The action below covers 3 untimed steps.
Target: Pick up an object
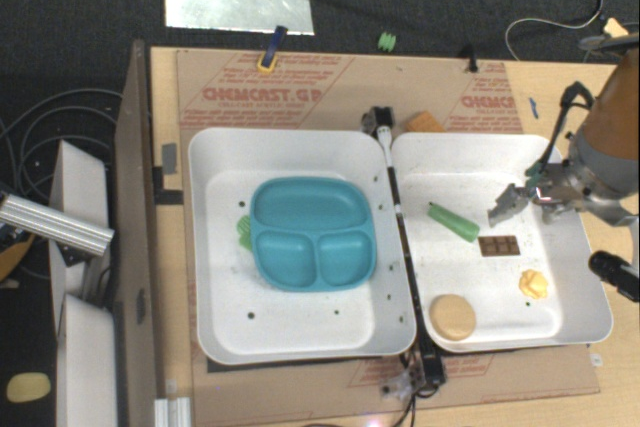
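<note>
In the right bin [470, 155] lie a green stick-shaped piece [453, 221], a brown chocolate-bar piece [499, 246], a small yellow item [533, 284] and a round tan cookie-like disc [453, 317]. My gripper [507, 203] hangs over the right part of this bin, just right of the green piece and above the chocolate bar. Nothing shows between its fingers. The left bin [215, 165] holds a teal divided plate [312, 232] with a green item [243, 231] peeking out at its left edge.
A black divider [397, 215] runs between the two bins. An orange block [425, 123] lies on the cardboard behind the right bin. A black cable [555, 140] hangs off the arm. A metal bar [55, 225] sits at far left.
</note>
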Each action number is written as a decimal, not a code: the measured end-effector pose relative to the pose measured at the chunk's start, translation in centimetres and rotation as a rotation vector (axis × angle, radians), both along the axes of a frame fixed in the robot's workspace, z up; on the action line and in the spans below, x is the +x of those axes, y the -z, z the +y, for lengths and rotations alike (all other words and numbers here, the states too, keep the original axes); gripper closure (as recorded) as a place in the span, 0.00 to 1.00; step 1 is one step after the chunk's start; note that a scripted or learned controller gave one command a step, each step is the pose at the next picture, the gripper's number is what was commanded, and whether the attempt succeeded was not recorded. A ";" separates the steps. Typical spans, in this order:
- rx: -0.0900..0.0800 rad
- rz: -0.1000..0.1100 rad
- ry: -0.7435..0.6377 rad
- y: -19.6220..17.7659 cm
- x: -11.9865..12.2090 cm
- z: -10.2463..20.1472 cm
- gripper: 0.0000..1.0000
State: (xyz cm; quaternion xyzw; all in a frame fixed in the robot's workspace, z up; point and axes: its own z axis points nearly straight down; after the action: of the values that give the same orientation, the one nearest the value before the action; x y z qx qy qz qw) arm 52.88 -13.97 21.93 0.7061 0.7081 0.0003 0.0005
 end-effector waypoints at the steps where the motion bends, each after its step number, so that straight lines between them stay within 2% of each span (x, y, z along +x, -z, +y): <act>1: -0.006 -0.010 0.000 13.7 2.8 -0.3 0.00; 2: -0.004 -0.008 0.003 9.6 6.8 -4.5 0.00; 3: 0.001 0.004 0.005 13.7 2.1 -5.8 0.00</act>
State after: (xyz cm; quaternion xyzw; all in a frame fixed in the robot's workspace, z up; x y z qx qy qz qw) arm 54.95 -19.77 8.27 0.7077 0.7065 -0.0009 -0.0013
